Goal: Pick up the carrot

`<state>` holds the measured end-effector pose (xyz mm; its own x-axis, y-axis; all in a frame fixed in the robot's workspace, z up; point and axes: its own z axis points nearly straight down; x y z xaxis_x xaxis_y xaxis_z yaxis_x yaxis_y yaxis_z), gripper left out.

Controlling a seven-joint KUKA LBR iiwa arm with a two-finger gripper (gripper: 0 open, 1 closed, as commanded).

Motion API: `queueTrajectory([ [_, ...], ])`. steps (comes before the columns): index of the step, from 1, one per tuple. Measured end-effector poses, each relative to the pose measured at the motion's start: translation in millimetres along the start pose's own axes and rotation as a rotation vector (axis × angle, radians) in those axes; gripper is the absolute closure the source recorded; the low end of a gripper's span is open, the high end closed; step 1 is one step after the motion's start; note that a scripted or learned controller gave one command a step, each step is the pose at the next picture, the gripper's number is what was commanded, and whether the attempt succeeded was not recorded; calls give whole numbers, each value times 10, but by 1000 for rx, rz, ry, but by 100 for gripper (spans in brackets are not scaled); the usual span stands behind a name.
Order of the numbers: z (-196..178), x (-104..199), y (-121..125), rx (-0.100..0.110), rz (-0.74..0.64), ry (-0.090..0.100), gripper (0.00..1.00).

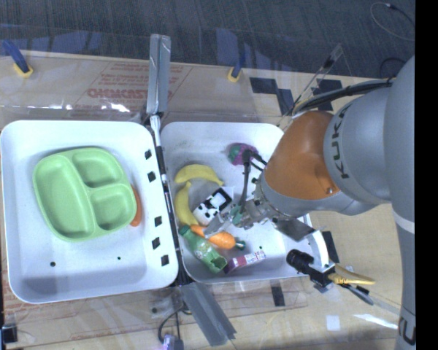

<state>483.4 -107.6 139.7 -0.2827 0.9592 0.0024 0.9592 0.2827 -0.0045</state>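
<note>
The carrot, small and orange with a green top, lies in the right bin near its front wall. My gripper hangs low in that bin, just up and to the right of the carrot and very close to it. I see nothing held in it. The grey arm with its orange band covers the right part of the bin.
Around the carrot lie a yellow banana, a black-and-white object, a green bottle and a purple item. The left bin holds a green divided plate with a thin orange piece at its right side.
</note>
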Motion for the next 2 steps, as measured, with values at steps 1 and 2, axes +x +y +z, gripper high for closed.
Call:
queueTrajectory([
  [1, -517, 406, 50, -4, -116, -2, 0],
  [2, 250, -2, -43, -11, -225, -3, 0],
])
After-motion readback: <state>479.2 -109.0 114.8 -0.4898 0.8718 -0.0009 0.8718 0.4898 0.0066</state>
